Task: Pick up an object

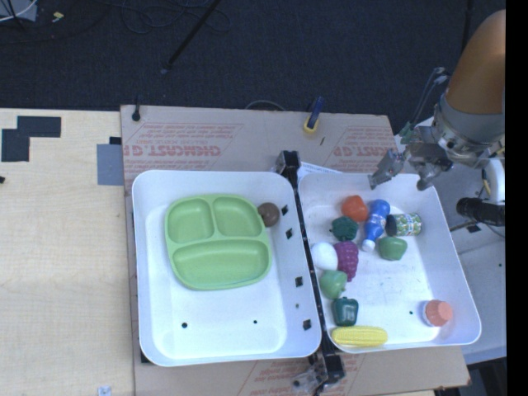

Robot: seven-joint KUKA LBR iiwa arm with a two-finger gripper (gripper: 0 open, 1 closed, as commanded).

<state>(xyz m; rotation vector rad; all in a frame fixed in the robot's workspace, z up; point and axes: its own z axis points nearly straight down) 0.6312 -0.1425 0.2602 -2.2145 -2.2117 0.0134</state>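
Toys [363, 250] crowd right bin [450, 299]; claw [406, 170] open above.

From my station the feed reads evenly lit from overhead; the two white bins [221, 341] come through bright, close to washed out on their floors, with faint sheen along the rims; the green plate [218, 242] throws hardly any shadow, and the toys in the right bin cast only short, soft ones; the dark floor [247, 40] beyond the bench is dim and grainy, cables barely separable; overall sharpness is modest, small labels unreadable; the arm [483, 64] at the right edge looks soft and slightly smeared; I see no strong bending of straight lines.
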